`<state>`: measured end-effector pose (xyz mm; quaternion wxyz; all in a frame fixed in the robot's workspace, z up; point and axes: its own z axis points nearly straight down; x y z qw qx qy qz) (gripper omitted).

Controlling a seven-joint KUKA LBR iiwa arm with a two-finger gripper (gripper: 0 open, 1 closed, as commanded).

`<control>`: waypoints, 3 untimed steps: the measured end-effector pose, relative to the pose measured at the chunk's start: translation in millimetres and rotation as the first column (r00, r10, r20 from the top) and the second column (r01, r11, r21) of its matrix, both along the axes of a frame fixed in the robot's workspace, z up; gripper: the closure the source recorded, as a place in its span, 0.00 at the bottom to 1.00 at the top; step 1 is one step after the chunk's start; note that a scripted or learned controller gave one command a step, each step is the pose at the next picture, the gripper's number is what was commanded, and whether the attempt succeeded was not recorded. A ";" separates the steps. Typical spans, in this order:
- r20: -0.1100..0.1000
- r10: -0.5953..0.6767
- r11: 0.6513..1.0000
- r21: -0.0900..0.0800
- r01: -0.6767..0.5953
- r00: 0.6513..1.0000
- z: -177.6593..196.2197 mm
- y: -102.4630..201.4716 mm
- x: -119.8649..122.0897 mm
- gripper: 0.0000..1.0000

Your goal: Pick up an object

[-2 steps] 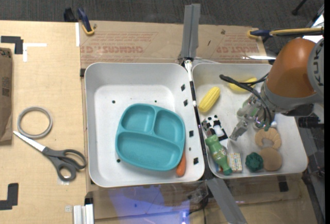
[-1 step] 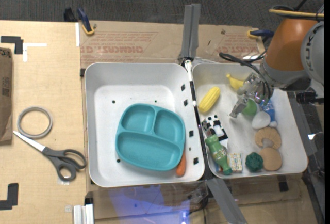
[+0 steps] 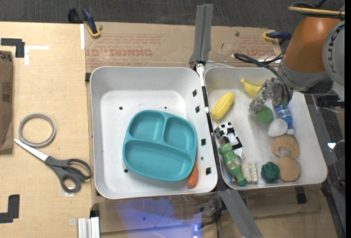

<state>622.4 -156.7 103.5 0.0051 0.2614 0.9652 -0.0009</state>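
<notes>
My gripper hangs low over the upper middle of the right bin, the arm's orange band above it. Just below it lies a small green round object, close to or touching it. A yellow banana lies just left of the gripper, and a blue-and-white bottle lies to its right. A yellow corn cob rests by the bin's left wall. Nothing is visibly lifted.
The right bin also holds a white egg-like piece, a tan ring, a tan disc, a dark green ball, a green bottle and a small box. The left bin bears a teal divided plate and a carrot. Scissors and a tape roll lie at far left.
</notes>
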 end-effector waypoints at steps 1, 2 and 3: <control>-0.005 0.024 1.000 0.005 -0.024 1.000 89.2 96.9 -27.8 1.00; -0.008 0.338 0.941 0.004 -0.338 0.941 46.1 2.5 -80.2 1.00; -0.008 0.338 0.941 0.004 -0.337 0.941 46.1 2.7 -80.0 0.00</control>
